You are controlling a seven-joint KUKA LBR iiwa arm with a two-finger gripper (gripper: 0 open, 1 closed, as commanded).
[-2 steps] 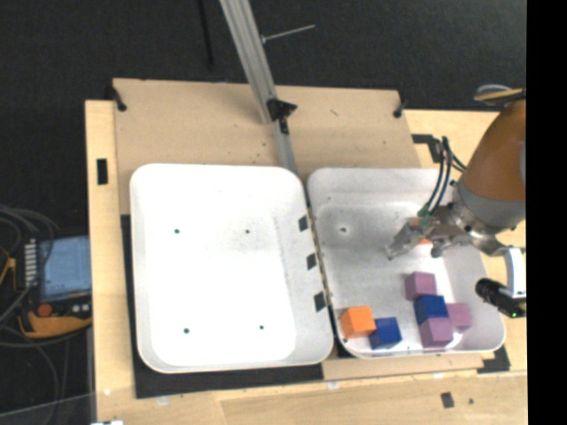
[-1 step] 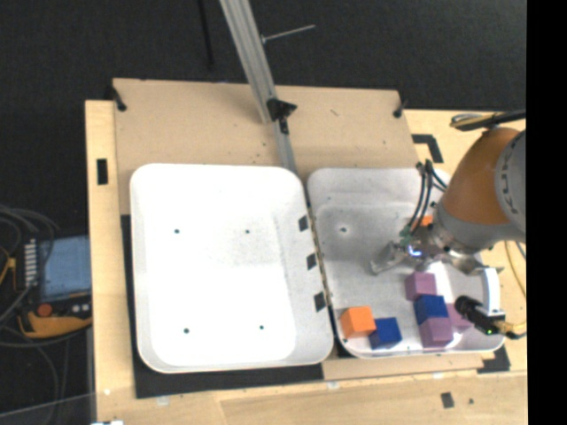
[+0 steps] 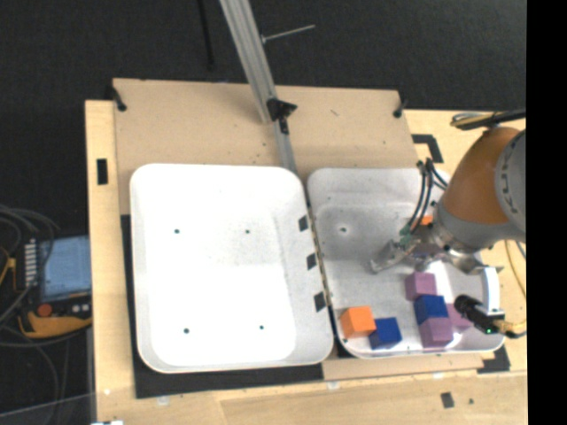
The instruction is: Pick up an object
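The arm [image 3: 478, 193] reaches in from the right, hand [image 3: 390, 259] apparently angled down-left

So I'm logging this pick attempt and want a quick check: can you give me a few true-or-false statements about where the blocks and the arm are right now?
1. All the blocks lie in the right bin. True.
2. The orange block sits in the left bin. False: it lies near the right bin's front left corner, beside a blue block.
3. The gripper is over the right bin. True.
4. The gripper holds a purple block. False: that block lies in the bin, beside the gripper.
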